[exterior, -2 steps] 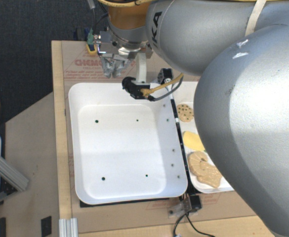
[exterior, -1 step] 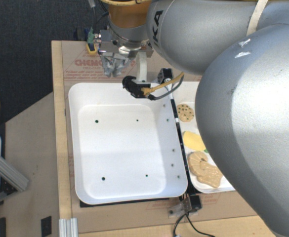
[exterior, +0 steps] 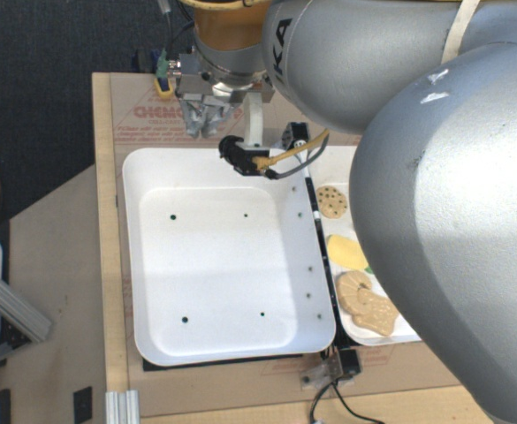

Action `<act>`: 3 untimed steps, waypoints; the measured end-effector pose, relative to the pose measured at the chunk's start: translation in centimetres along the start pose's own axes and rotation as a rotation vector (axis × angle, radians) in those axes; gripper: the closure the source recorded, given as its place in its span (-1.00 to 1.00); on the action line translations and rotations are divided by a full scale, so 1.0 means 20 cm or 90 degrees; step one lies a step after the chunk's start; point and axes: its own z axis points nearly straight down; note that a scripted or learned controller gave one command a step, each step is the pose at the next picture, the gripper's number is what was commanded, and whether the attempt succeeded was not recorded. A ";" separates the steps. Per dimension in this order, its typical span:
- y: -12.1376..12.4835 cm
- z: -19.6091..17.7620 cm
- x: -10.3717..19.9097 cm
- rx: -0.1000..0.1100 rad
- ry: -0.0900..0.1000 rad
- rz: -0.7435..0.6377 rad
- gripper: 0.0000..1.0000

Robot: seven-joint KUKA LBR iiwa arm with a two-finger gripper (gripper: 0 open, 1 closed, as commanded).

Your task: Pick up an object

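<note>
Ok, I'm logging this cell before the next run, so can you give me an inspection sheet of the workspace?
Surface: brown wooden bench bearing two shallow white bins; left bin, right bin partly behind the arm.
Job's things: round speckled cookie, yellow piece, tan crackers, all in the right bin.
Clutter: nothing seen.
Gripper: gripper above the left bin's far rim, nothing seen held.
Cables: black-and-yellow cable loops below the wrist; black cable at the near edge.
Surroundings: dark floor.
</note>
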 end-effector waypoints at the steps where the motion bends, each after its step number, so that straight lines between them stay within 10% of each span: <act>1: 0.00 0.00 0.00 0.001 0.000 0.000 1.00; 3: 0.00 0.02 0.00 0.002 -0.001 0.000 1.00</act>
